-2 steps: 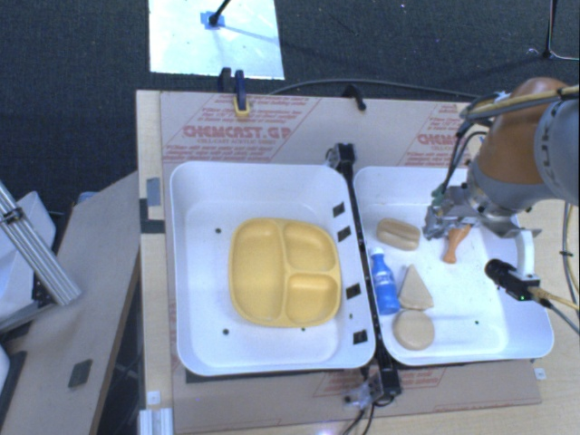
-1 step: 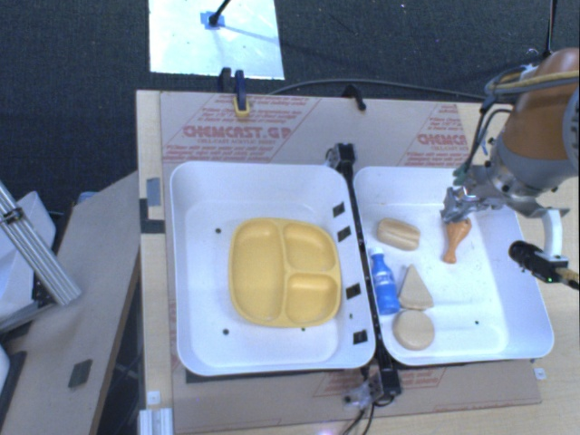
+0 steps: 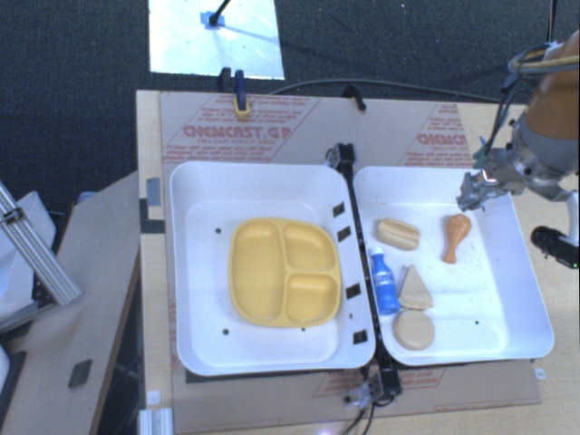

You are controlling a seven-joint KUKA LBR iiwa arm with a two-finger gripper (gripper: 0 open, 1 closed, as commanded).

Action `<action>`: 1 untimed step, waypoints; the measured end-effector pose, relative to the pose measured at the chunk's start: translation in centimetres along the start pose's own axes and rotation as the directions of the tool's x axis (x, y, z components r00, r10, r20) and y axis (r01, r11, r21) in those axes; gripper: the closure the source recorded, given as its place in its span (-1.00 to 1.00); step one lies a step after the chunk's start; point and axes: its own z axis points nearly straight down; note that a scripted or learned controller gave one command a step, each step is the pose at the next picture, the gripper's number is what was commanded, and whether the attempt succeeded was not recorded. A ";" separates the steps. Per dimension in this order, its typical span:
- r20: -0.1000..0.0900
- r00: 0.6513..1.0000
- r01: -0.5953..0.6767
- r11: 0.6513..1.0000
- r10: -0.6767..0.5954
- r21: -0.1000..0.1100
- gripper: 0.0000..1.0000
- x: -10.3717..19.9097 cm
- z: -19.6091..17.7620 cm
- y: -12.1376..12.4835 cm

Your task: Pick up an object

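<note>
The right bin is holding the drumstick, lying just below the end effector, whose grip state I cannot tell. It is looking light, rigid and smooth, so I am judging the thin shank the best hold

A broad orange band is seen wrapped around the rounded body of the grey robot arm, with pale grey casing above and below it. Thin dark cables are seen running down alongside the arm from a light-coloured fitting at the top, where a yellowish cable is also looped. The small grey metal hand is made up of angular, dull silver parts, with a small bright spot showing on its upper side.
</note>
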 end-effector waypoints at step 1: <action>-0.002 1.000 0.005 1.000 -0.005 0.001 1.00 5.8 -0.6 0.7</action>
